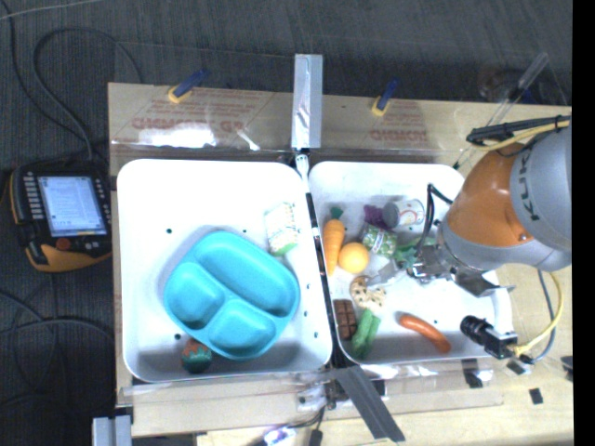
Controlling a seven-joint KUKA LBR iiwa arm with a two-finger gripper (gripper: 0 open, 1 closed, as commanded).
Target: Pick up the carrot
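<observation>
Orange and tapered with a green top, the small toy carrot lies lengthwise against the left wall of the right shallow white bin, just beside a round yellow-orange fruit, well apart from the gripper.

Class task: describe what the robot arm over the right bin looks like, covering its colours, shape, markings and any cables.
The arm is a thick rounded grey body with a broad orange band and dark "KU" lettering on the grey shell. A dark metal gripper sits at its end. Thin black cables loop beside the orange band.
</observation>
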